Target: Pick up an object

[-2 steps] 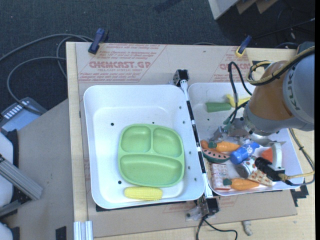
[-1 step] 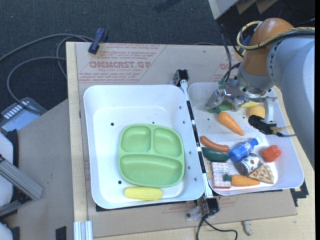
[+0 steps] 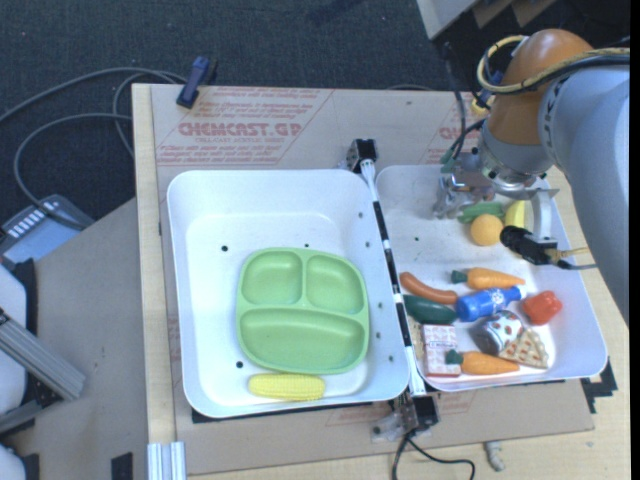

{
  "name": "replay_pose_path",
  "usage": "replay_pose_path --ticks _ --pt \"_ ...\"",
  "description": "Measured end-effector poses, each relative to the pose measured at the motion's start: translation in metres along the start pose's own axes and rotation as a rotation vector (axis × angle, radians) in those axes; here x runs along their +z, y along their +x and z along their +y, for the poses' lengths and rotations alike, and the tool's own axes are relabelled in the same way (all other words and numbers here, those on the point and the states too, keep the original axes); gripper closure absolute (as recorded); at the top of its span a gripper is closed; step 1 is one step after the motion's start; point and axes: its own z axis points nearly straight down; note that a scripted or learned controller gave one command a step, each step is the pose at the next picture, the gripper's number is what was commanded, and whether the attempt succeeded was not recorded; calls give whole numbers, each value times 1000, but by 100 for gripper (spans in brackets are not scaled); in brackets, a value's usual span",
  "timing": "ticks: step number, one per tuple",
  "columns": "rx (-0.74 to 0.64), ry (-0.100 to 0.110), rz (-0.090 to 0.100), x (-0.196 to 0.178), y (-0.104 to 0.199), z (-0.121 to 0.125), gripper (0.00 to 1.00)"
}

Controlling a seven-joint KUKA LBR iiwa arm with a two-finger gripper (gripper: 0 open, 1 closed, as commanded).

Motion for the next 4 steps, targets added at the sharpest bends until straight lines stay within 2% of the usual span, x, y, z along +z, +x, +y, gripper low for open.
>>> replay_pose_path --ticks 1,2,3,4 --pt "-2 -15 -1 -69 14 -50 100" --pt "-2 -13 -1 -68 14 -50 0" --pt "-3 -14 -1 11 -61 -37 0" --pt "-3 -18 -2 0 -61 -36 100"
